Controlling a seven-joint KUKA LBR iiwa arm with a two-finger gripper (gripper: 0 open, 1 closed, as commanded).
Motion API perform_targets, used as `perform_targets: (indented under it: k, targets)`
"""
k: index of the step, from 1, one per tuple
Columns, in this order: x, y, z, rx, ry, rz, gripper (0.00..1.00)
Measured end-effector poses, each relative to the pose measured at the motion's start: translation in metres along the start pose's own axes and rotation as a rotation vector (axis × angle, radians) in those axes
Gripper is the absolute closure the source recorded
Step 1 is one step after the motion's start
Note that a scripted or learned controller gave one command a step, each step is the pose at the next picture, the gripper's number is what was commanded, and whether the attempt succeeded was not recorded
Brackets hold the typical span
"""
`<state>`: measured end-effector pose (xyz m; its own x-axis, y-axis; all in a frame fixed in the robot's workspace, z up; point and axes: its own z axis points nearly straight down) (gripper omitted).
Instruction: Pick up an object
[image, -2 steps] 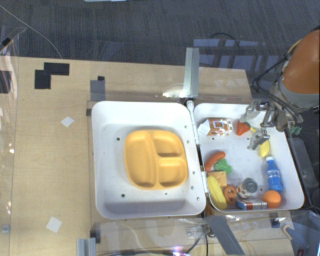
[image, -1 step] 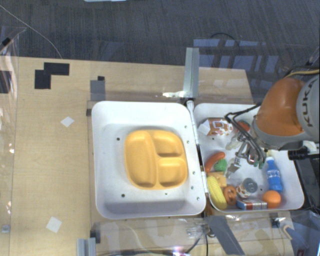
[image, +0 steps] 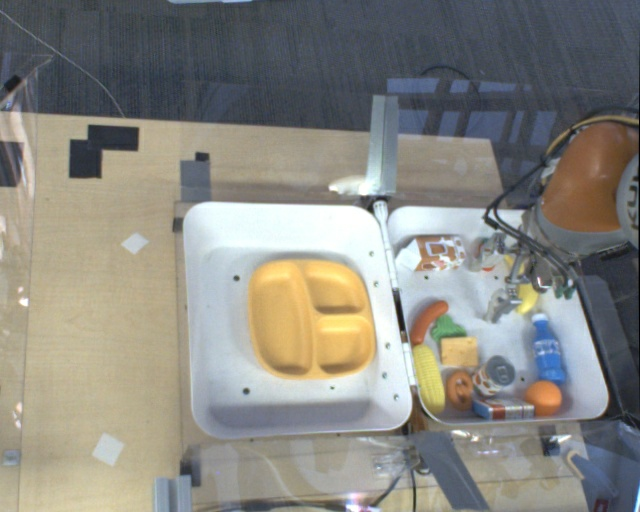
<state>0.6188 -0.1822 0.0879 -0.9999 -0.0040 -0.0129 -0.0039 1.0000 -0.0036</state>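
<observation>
The right bin (image: 592, 352) holds several toy foods: a white and orange snack packet (image: 437, 253), a red sausage (image: 430, 317), a green piece (image: 448, 329), a yellow block (image: 459, 351), a corn cob (image: 428, 375), a tin can (image: 497, 374), a blue bottle (image: 547, 350) and an orange (image: 544, 397). My gripper (image: 510, 298) hangs low over the upper middle of this bin, above and left of the bottle. A small yellow object (image: 527, 289) sits right at the gripper, partly hidden by it; I cannot tell whether it is held.
The left bin (image: 215, 300) carries a yellow divided plate (image: 310, 317). The arm's orange band (image: 590, 185) and cables overhang the right bin's far right corner. A metal post (image: 384, 150) stands behind the divide between the bins.
</observation>
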Motion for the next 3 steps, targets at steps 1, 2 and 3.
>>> perform_targets:
  k: [1,2,3]
  targets:
    - [0.026,0.053,-0.029,-0.003,0.005,0.256,0.00]
    - [0.061,0.078,-0.004,-0.002,0.003,0.282,0.00]
    - [0.015,0.061,-0.086,-0.002,0.002,0.552,0.00]
